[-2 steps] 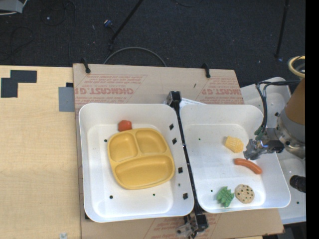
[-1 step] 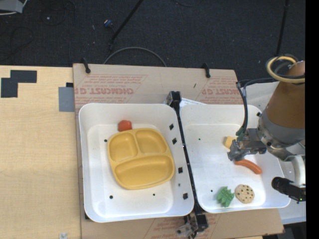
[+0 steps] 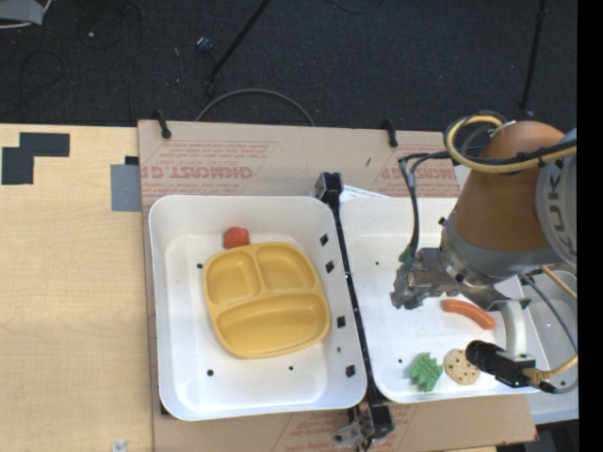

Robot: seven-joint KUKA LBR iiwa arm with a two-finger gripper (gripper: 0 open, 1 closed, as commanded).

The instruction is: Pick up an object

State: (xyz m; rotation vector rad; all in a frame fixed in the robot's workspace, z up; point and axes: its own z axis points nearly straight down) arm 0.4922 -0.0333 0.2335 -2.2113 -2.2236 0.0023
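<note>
My gripper [image 3: 408, 293] hangs low over the left part of the right bin [image 3: 377, 234], beneath the grey and orange arm. An orange carrot-like stick [image 3: 468, 314] lies just right of it, close but apart from it. Nearer the front edge of that bin lie a green leafy piece [image 3: 425, 371] and a round speckled cookie [image 3: 461, 366], side by side. In the left bin [image 3: 179, 347] a small red-orange tomato-like piece [image 3: 236, 237] rests by the far edge of a yellow divided plate [image 3: 267, 299].
A black divider rail [image 3: 344, 290] runs between the two bins. Cables loop from the wrist over the right bin's back half. Cardboard lies under the bins, with a wooden bench top to the left.
</note>
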